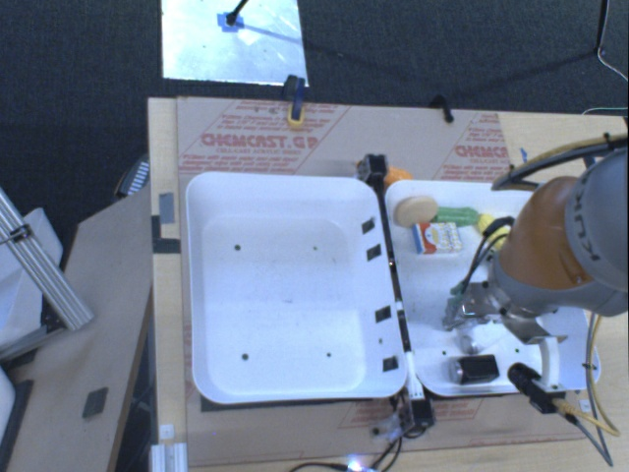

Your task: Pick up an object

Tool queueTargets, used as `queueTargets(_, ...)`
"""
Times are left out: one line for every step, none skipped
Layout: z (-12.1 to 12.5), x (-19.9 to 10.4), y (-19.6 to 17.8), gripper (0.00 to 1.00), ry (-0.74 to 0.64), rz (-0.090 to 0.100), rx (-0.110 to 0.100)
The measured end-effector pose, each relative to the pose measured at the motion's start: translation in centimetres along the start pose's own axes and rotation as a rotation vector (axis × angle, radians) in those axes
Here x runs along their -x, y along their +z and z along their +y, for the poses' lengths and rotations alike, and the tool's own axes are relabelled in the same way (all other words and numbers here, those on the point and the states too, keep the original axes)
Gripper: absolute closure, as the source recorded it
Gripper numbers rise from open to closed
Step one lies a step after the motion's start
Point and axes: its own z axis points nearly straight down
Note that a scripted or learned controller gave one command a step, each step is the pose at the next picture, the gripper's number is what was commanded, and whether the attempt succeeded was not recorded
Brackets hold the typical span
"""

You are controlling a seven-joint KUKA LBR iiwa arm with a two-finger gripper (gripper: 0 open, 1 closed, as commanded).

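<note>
Object candidates lie in the right bin [432, 362] of the 2 white bins on the worktop [256, 131]. A black block [476, 369] rests near the bin's front edge. A round beige piece [415, 210], a green item [455, 215], a yellow item [487, 223] and a small red-and-white card or box [438, 237] are grouped along the bin's rear edge. An orange item [398, 176] sits just behind the rear rim, beside the divider between the bins. The left bin [285, 283] holds no visible object.

The arm [565, 249] reaches in from the right, and the pincer [466, 315] is low over the middle of the right bin, between the rear group and the black block. Whether it is apart or together cannot be told from this angle, and no object is visible in its grip.

Judged step: approach or descent, with the grasp not yet confirmed. The black block appears to be the nearest candidate. The next move likely calls for centring over 1 object, closing on it, and lifting straight up clear of the bin wall. Risk: closing on bare bin floor.
</note>
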Motion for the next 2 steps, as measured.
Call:
queueTargets(-1.0,1.3,-1.5,1.00,0.001,-0.002,0.004)
queueTargets(0.0,-4.9,-15.4,1.00,-0.012,-0.001,0.020)
